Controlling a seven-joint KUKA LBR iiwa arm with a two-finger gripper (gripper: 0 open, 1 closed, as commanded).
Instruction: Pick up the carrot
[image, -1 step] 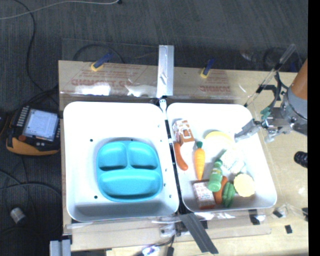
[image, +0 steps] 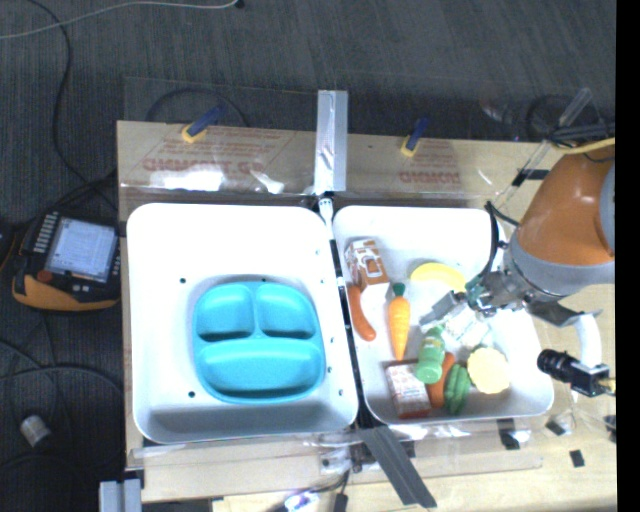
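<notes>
In the camera view, two shallow white bins are sitting side by side across the middle of the frame. The left white bin (image: 160, 300) is holding a light blue plastic tray with three compartments (image: 260, 338). The right white bin (image: 440, 222) is holding a cluster of toy food. The orange carrot with a green top (image: 399, 322) is lying roughly upright in the frame, left of centre in that bin, its green end pointing toward the top. Just left of it an orange-red sausage-shaped piece (image: 361, 315) is leaning along the bin wall, below a small brown and white packet (image: 366, 260) (its printing is too small to read). A yellow rounded piece (image: 436, 275) is lying right of the carrot's top. Lower down are resting a red and white box (image: 407, 390), a green bottle-like item (image: 431, 358), a dark green vegetable (image: 457, 388) and a pale yellow disc (image: 489, 370). The gripper (image: 455, 312) is reaching in from the right, hovering just right of the carrot; whether its jaws are apart or together I cannot tell. Faint reddish lettering on the board above the bins is unreadable.
</notes>
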